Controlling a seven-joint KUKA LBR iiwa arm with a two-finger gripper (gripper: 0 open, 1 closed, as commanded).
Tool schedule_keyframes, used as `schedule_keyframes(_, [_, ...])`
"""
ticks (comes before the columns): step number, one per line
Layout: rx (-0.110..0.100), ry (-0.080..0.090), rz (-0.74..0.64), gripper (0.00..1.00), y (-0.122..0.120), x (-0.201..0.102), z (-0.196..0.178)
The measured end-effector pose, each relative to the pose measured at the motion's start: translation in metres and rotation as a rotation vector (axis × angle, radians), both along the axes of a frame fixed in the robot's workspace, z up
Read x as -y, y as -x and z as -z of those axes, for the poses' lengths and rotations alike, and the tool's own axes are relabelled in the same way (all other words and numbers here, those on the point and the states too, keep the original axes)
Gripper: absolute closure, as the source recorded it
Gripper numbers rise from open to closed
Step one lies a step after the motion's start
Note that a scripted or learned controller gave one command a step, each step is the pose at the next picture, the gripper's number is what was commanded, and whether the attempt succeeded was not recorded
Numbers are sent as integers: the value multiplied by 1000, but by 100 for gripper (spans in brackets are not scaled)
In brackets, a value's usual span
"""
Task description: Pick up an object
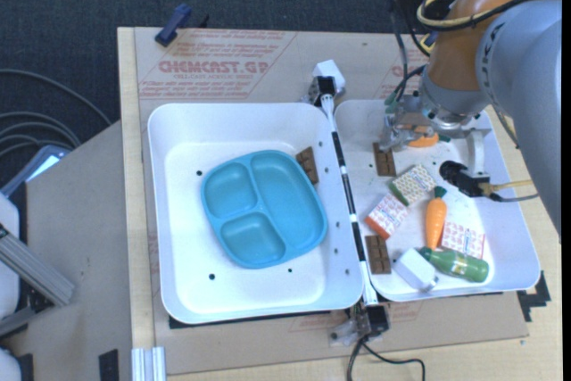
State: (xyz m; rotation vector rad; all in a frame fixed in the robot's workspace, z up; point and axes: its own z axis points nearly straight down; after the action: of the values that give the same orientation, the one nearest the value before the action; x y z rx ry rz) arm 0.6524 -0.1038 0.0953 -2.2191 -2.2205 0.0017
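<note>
Objects: carrot (434, 222), green bottle (459, 264), small cartons (412, 183) and brown blocks (384, 161) lay in right bin (526, 232) | blue divided plate (262, 207) sat in left bin (169, 192) | gripper (412, 135) stood low over right bin's far end, by an orange piece (423, 139); jaw state could not be told.

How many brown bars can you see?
3: one bar in the left bin by the tray, one under the gripper, one near the divider. Others may be hidden.

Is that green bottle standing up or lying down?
Lying down. The green plastic bottle rests on its side in the right white bin, just below the toy carrot.
</note>
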Motion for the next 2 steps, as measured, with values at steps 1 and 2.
schedule_keyframes(1, [0,0,0,0,0,0,0])
schedule_keyframes(2, [1,0,0,100,0,0,-10])
